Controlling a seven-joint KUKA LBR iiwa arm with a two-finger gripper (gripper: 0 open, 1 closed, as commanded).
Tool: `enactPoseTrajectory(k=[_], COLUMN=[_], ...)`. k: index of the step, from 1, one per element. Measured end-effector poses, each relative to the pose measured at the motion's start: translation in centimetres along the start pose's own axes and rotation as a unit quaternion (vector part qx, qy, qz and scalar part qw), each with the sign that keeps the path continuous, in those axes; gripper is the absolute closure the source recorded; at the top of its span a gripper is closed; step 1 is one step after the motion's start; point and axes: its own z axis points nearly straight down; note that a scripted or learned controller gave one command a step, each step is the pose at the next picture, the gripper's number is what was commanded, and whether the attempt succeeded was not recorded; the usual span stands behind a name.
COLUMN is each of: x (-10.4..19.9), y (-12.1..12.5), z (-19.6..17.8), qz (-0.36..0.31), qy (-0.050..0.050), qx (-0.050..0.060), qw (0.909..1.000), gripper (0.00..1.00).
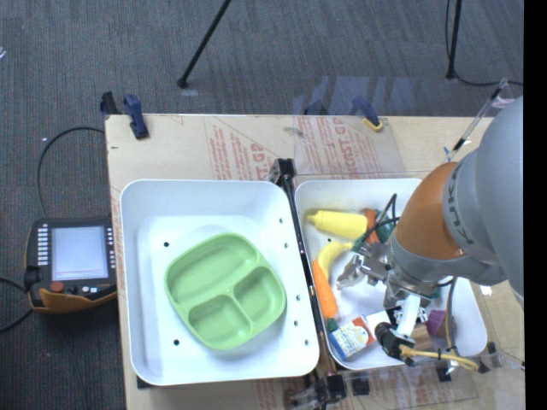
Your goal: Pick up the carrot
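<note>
Left to right: your left bin (141, 229) carries just the green divided plate (225, 290), no risk there. The carrot (322, 289) lies in the right bin (359, 186), pressed along its left wall, w/ the banana (329, 254) touching its upper end and the small carton (349, 339) just beside its lower tip. The hand (369, 267) hangs near the carrot's right; can't tell if it's released or clenched. IMO the wall leaves little room for a finger on that side, so you could clip the rim, or nudge the banana instead.
</note>
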Motion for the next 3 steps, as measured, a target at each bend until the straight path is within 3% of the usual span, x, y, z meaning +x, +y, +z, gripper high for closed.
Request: enactPoseTrajectory(k=[1, 2, 3], x=[2.6, 0.8, 5.7], y=[5.1, 0.2, 10.0], z=[0.5, 0.5, 0.9], qz=[0.076, 0.081, 0.248], qy=[-0.004, -0.004, -0.013], qx=[0.011, 0.012, 0.024], qw=[0.9971, 0.9966, 0.9685], gripper=[0.0, 0.0, 0.0])
